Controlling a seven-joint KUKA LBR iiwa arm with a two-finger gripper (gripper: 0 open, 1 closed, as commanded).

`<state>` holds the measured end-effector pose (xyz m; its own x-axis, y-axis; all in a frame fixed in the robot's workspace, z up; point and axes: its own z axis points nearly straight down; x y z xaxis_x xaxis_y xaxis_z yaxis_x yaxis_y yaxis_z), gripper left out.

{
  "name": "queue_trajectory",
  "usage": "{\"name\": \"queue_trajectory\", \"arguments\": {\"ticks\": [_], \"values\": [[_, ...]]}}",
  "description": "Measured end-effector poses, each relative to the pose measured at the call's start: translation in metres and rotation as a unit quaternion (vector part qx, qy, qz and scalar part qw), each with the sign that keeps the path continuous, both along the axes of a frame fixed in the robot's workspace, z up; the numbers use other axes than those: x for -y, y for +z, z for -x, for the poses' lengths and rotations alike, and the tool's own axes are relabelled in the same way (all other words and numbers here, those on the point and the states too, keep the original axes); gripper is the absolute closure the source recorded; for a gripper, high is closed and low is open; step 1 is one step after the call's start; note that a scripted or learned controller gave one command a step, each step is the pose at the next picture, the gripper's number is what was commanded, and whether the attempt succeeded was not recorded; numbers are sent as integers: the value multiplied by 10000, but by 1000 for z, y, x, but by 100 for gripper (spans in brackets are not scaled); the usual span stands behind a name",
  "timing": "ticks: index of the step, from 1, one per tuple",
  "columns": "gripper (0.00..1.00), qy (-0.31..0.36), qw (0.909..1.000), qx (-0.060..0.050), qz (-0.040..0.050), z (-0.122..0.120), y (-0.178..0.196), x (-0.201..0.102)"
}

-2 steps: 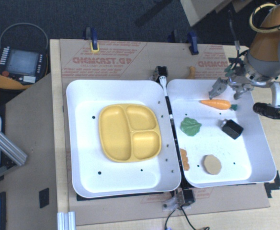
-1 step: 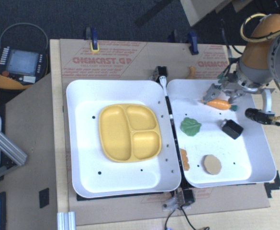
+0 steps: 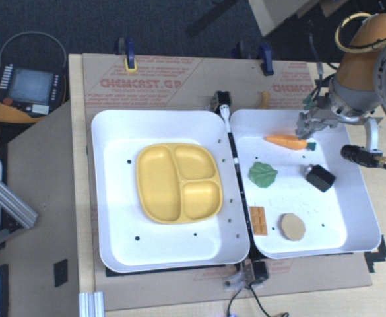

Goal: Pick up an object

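Observation:
The right bin (image 3: 351,236) holds an orange carrot (image 3: 284,140) at the back, a green leafy piece (image 3: 263,174) to the left, a black block (image 3: 320,177) in the middle, a round tan disc (image 3: 292,226) at the front and a brown wafer (image 3: 258,220) by the left wall. My gripper (image 3: 305,129) hangs low at the back of this bin, right over the carrot's right end. The carrot lies flat on the bin floor, and I cannot tell if the gripper touches it.
In the left bin (image 3: 113,150) lies a yellow divided plate (image 3: 178,181). A black divider rail (image 3: 233,157) runs between the two bins. The arm (image 3: 364,65) comes in from the upper right, above the right bin's back corner.

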<state>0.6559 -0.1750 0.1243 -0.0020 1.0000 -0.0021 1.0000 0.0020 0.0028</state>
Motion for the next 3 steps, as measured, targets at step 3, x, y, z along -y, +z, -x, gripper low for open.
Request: {"name": "queue_trajectory", "arguments": {"ticks": [3], "values": [[100, -4, 10000, -27, -13, 28, 86, -35]]}}
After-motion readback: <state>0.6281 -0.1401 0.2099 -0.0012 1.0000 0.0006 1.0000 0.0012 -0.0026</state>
